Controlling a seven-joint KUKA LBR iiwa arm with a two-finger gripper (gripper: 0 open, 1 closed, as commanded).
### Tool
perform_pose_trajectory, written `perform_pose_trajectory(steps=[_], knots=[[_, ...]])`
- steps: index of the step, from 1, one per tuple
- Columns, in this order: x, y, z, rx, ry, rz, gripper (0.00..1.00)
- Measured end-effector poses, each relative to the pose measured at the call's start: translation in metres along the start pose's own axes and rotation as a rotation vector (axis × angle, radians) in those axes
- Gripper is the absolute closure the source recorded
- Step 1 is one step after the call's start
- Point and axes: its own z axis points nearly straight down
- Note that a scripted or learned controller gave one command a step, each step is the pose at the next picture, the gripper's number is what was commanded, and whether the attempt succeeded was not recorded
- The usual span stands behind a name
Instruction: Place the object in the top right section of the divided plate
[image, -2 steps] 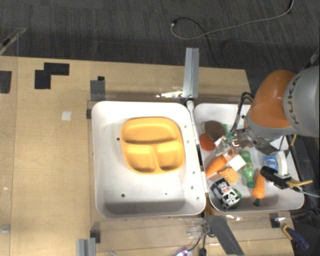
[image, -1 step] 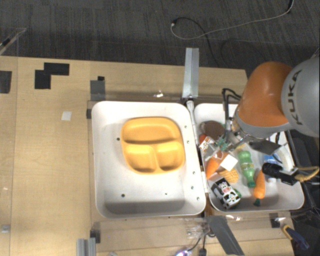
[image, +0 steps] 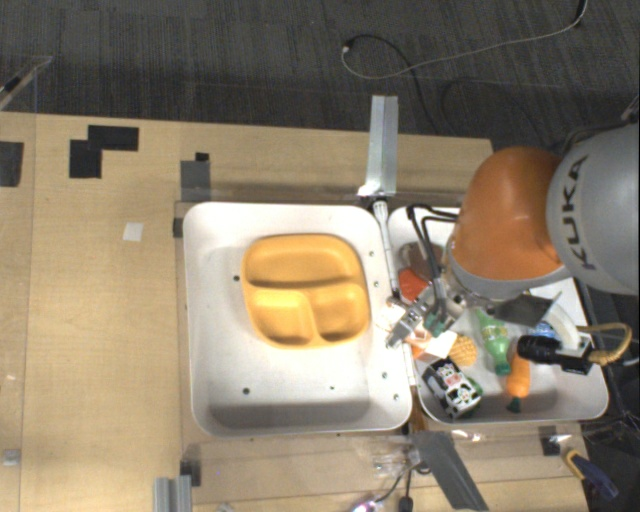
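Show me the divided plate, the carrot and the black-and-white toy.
divided plate (image: 300, 262), camera view, its wide upper section.
carrot (image: 519, 376), camera view, orange body.
black-and-white toy (image: 452, 388), camera view, its middle.

Two white bins on a wooden table (image: 90, 330), with small toys in the right one
The left bin (image: 215, 400) and the right bin (image: 588, 398) sit side by side, touching. In the right bin a black and white toy car (image: 452, 388) lies near the front edge, an orange carrot (image: 518, 378) lies just beside it, and a green toy (image: 494, 340) lies behind the carrot. A shiny metal post (image: 383, 145) stands behind the spot where the bins meet. Black tape shapes (image: 100, 148) are stuck on the table far to the left. A thin dark cable (image: 450, 60) curls on the grey carpet floor (image: 200, 50) behind the table
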Motion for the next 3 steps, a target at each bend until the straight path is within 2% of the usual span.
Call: perform_pose_trajectory(steps=[1,2,3], knots=[[0.079,0.066,0.05,0.0,0.0,-0.036,1.0],[0.054,0.068,-0.034,-0.001,-0.002,0.069,1.0],[0.124,0.099,0.085,-0.006,-0.005,-0.036,1.0]])
